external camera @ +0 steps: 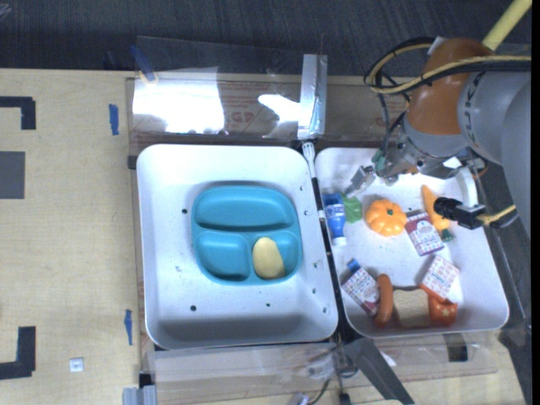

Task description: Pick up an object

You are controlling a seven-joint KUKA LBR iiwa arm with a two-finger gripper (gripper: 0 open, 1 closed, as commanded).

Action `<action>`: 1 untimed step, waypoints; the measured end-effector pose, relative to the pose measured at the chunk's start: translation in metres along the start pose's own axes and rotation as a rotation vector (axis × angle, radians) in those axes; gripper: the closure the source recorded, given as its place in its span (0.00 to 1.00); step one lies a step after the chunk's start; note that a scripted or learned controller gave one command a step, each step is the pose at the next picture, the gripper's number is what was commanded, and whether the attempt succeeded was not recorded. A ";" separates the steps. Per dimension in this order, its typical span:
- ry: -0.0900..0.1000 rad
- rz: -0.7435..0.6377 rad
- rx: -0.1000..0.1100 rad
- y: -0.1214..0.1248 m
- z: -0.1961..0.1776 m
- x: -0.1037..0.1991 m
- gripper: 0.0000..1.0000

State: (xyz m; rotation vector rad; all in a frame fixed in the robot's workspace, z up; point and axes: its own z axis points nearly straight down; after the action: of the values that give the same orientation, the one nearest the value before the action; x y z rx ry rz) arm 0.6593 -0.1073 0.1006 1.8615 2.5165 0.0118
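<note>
My tool (377, 171), finger state I cannot tell, hangs just above-left of the toy pumpkin (387, 217): light, hard, slick, rounded; I'd pinch across its ribbed middle.

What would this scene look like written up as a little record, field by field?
left bin: holds a blue divided tray
tray contents: a yellow egg-shaped item in its lower right compartment
right bin: a small orange pumpkin, a blue bottle, several patterned packets and other small toys
arm: reaches in from the right, over the right bin's top edge
tool: low at the right bin's upper left, above the pumpkin; no item seen in it
</note>
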 end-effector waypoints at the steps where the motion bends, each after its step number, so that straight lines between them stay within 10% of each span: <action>1: 0.002 -0.007 0.009 -0.061 0.013 0.001 0.00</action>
State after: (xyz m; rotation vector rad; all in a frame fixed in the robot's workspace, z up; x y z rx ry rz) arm 0.6003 -0.1241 0.0871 1.8572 2.5279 0.0025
